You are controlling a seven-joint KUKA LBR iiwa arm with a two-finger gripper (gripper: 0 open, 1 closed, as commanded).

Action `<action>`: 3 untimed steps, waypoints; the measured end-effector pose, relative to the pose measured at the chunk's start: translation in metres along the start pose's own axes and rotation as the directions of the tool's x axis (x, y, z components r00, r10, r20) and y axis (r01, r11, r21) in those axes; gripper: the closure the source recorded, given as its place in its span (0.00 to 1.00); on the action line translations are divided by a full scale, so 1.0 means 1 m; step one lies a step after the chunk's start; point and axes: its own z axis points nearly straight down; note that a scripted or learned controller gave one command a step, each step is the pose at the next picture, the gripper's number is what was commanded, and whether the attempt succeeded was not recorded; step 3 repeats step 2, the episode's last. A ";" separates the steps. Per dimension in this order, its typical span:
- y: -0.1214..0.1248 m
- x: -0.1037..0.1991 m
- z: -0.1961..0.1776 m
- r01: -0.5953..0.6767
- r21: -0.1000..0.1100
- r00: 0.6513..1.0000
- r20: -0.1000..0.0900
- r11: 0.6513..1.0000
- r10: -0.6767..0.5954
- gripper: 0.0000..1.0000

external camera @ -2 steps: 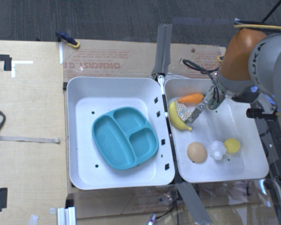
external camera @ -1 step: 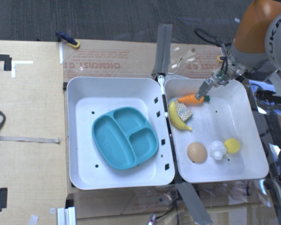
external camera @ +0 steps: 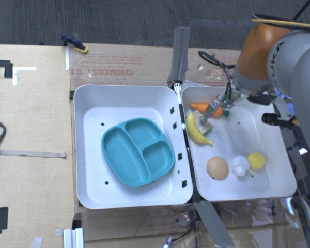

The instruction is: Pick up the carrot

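My gripper [external camera: 205, 119]: low in the right bin [external camera: 279, 182], toward its upper left corner, with my grey arm and its orange band coming in from about 2 o'clock.
My fingers: I cannot tell how far apart they are; the tips blur together over the banana's upper end, and I see nothing clearly caught between them.
Carrot [external camera: 198, 107]: orange, lying flat near the bin's top left corner, just at 11 o'clock from my fingertips; touching or merely beside them, I cannot tell.
Banana [external camera: 195, 130]: yellow, curved, along the bin's left wall, directly at 6 o'clock from the carrot and partly under my tips.
Egg-like tan ball [external camera: 217, 168]: toward 5 o'clock from the banana, near the bin's front.
Pale clear object [external camera: 239, 165]: just beside the tan ball, at its 3 o'clock.
Yellow lemon [external camera: 256, 160]: touching or nearly touching the pale object's right side.
Left bin [external camera: 88, 185]: carries a blue divided plate [external camera: 138, 152], well apart from me.
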 end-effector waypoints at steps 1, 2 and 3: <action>0.001 -0.001 -0.011 0.004 -0.002 1.000 0.003 1.000 -0.004 1.00; 0.014 0.021 -0.155 -0.110 0.008 0.994 -0.005 0.994 0.110 1.00; 0.014 0.021 -0.155 -0.110 0.008 0.994 -0.005 0.994 0.110 1.00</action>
